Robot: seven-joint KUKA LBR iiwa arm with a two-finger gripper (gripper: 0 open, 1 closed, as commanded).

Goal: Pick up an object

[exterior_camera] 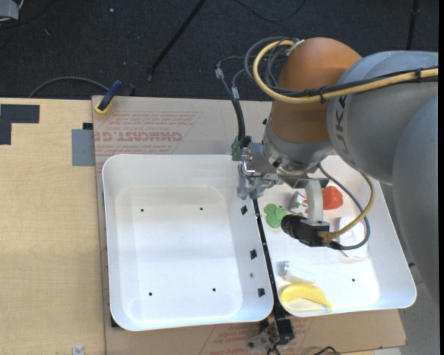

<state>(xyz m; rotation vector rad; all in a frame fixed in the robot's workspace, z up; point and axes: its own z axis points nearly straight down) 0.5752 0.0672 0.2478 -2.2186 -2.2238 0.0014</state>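
— Candidates, nearest first: a yellow banana-shaped plastic piece [305, 296] lies at the near rim of the right shallow white bin [388, 287]; just behind it, a small white block [297, 272]; farther in, a small green lumpy toy [275, 214]; beyond that, a red-orange rounded piece [331, 197].

— And the hand?

— The hand [250, 176] hangs at the far end of the divide between that bin and the left shallow white bin [170, 257], under the grey arm with its orange band [311, 95]; whether it is open or closed I cannot tell; I see nothing held in it.

— Which piece is likeliest?

— The green toy, I'd judge; it lies just beside the hand, toward us and to the view's right, inside the right bin; its long axis seems to run roughly across the view, though it is too small to be sure; the banana piece is well apart from the hand.

— So the move?

— A short shift nearward and rightward, then down, by my reckoning; the divide is close, so a drift leftward could catch it.
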